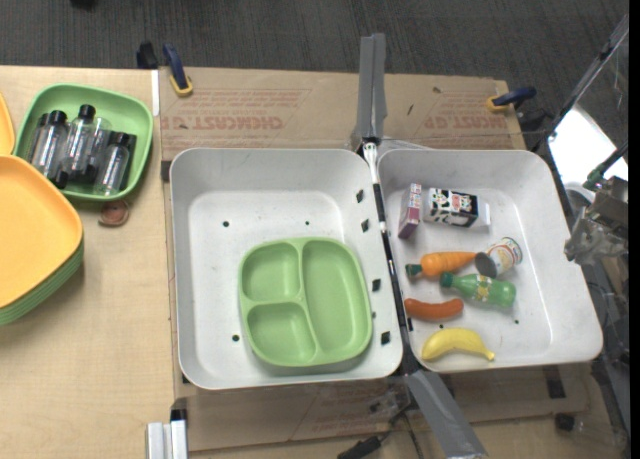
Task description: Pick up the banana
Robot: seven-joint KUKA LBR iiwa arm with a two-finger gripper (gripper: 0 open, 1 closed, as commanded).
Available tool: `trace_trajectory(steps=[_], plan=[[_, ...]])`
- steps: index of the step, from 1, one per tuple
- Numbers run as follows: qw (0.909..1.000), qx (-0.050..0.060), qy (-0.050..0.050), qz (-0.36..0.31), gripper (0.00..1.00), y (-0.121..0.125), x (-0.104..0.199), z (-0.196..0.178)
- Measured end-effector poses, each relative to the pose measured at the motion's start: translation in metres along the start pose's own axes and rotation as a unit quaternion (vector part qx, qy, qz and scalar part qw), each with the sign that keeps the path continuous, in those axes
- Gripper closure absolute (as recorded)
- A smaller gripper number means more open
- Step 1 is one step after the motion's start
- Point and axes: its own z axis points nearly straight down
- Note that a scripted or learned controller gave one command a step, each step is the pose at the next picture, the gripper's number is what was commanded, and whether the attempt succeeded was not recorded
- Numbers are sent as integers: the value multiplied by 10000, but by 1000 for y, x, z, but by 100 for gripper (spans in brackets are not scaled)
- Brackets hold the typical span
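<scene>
Nearest the camera, the banana (457,345) is seen at six o'clock in the right bin (560,337), just below a sausage (433,308). The claw (592,232) is glimpsed at three o'clock; its state cannot be told.

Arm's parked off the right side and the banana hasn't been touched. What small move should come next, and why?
Probably swing the arm left and forward to hover above the banana. It lies at the front of the right bin, apart from the orange-red sausage-like toy just behind it, so a descent from straight above looks clear.
</scene>
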Motion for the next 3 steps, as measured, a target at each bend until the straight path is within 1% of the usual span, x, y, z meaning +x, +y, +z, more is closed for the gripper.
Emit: trace_trajectory(steps=[1, 2, 3], plan=[[9953, 20, -2, 969, 100, 11, -16, 56], [9649, 18, -5, 2626, 100, 10, -22, 69], [9019, 16, -8, 4319, 100, 17, -34, 62]])
